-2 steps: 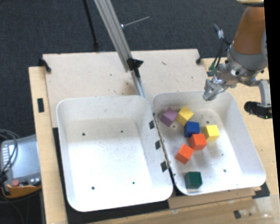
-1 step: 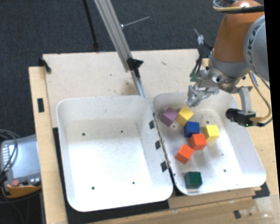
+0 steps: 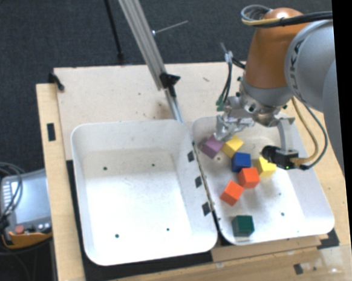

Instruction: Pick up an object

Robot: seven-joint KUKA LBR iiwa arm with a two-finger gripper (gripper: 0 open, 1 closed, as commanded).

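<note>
Hand (image 3: pixel 226 128) sits low at the back of the right bin (image 3: pixel 309 208), over the purple block (image 3: pixel 212 147) and yellow block (image 3: pixel 232 146). Grip state: can't tell, nothing visibly held. Looks like the approach step; the next move calls for settling on one block, then lifting. Blocks are small matte cubes: blue (image 3: pixel 241 161), two orange (image 3: pixel 248 177), green (image 3: pixel 243 225). Left bin (image 3: pixel 85 144) is smooth white plastic.

White bins (image 3: pixel 137 188); purple (image 3: pixel 211 147), yellow (image 3: pixel 232 146), blue (image 3: pixel 241 161), orange (image 3: pixel 232 192), dark green (image 3: pixel 243 225) blocks
</note>
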